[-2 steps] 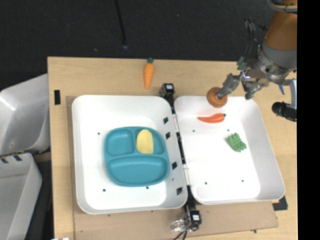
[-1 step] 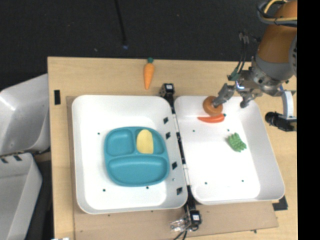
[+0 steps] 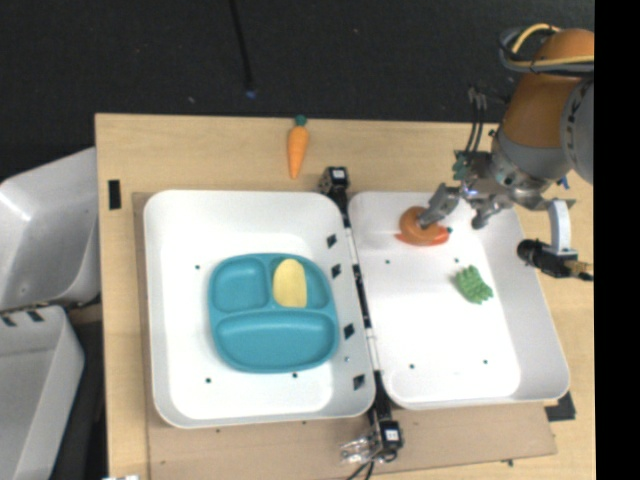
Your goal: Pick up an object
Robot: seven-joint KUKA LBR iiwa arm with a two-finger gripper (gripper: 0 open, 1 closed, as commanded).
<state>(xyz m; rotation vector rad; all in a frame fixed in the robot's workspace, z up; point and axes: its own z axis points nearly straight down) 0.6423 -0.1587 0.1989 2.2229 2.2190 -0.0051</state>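
Two shallow white bins sit side by side on the wooden bench [image 3: 120, 158]. In the left bin [image 3: 170, 368] lies a blue divided plate [image 3: 262, 334], and a yellow, potato-like piece [image 3: 290, 283] rests in its far right compartment. The right bin [image 3: 520, 368] holds an orange-red disc-shaped object [image 3: 415, 226] near its far left corner, and a small green leafy object [image 3: 474, 285] lies nearer and to the right of it, well apart from it. The arm [image 3: 540, 108] reaches in from the right, and its gripper [image 3: 460, 211] hangs over the far part of the right bin with its two fingers spread apart; one fingertip [image 3: 436, 215] sits just at the right edge of the orange-red object, while the other finger is off to the right over bare bin floor. Nothing is seen between the fingers. Outside the bins, a toy carrot [image 3: 297, 148] lies on the bench beyond the left bin's far edge, its green top pointing away.
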